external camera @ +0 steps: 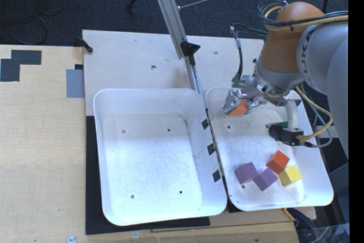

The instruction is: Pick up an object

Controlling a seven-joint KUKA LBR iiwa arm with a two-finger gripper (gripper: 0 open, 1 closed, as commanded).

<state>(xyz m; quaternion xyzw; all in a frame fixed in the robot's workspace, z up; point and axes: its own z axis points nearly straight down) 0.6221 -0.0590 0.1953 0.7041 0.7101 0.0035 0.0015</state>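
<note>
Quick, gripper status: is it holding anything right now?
Gripper: jaws closed on an orange block, held above the right bin.

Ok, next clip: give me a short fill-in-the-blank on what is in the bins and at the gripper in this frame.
1. The gripper has an ____ block between its fingers.
2. The loose blocks, among them a yellow block and a red-orange block, lie in the ____ bin.
3. The number of purple blocks in that cluster is ____.
4. The gripper sits above the ____ bin.

Missing words: orange; right; two; right
</note>
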